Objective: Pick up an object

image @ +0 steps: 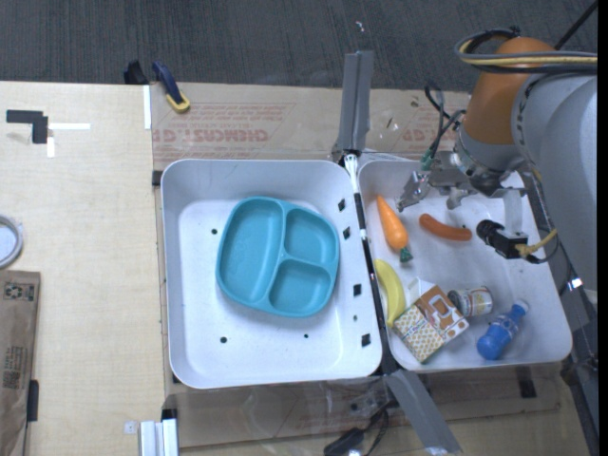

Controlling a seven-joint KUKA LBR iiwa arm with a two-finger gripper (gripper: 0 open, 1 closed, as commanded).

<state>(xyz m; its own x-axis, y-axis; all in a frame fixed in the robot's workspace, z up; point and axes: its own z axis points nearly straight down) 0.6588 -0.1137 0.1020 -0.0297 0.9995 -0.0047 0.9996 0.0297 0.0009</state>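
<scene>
On my desk [76, 188], the gripper [435, 183] hangs spread and empty; the sausage [446, 227] lies just nearer, long axis left-right.

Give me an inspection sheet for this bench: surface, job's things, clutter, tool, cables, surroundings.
Surface: wooden bench bearing a left bin and a right bin, side by side.
Job's things: in the right bin, a carrot, sausage, banana, patterned box, small can and blue bottle.
Clutter: a teal divided plate in the left bin; a tape roll at the bench's left edge.
Tool: the tool hangs over the right bin's far end, above the sausage; its grip state is unclear.
Cables: a black cable runs by the wrist.
Surroundings: dark floor beyond the bench.
</scene>
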